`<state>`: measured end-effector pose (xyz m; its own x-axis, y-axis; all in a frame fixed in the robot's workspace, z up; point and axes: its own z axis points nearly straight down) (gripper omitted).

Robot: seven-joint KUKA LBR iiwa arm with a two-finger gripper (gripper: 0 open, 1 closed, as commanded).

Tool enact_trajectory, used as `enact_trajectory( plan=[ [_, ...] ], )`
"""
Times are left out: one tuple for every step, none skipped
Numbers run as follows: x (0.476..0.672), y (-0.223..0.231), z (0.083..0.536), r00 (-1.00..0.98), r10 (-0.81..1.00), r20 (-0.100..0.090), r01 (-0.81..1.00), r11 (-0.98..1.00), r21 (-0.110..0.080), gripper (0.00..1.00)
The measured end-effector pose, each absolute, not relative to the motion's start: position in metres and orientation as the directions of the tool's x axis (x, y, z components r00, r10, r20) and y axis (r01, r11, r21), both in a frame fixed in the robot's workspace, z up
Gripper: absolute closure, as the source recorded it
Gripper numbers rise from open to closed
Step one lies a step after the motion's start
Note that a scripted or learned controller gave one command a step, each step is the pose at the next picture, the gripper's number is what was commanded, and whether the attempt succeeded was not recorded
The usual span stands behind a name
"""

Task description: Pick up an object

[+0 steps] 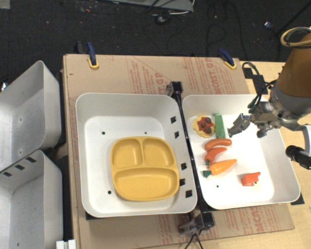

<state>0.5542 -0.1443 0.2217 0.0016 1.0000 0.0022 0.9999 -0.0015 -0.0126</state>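
Note:
Several toy foods lie in the right bin (264, 193): a small pizza slice (203, 125), a green stick (218, 125), a red hot dog (217, 143), an orange-red piece (214, 154), an orange carrot (222, 166) and a small red-orange piece (250, 178). My gripper (250, 125) hovers over the bin's upper right part, to the right of the green stick, open with its dark fingers spread. Nothing sits between the fingers.
The left bin (93, 191) bears a yellow divided plate (144, 168). Both bins rest on a cardboard sheet (145, 74) held by clamps. Two more white bins (20, 154) stand off the bench at the left. The arm's orange band (300, 61) is at the right.

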Motion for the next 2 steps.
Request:
enact_trajectory(
  plan=[
    [0.557,-0.144,0.228,-0.001,1.0,0.0,1.0,0.001,-0.001,0.0],
    [0.551,-0.135,0.171,0.001,1.0,0.001,1.0,-0.001,-0.005,0.0]
  ],
)
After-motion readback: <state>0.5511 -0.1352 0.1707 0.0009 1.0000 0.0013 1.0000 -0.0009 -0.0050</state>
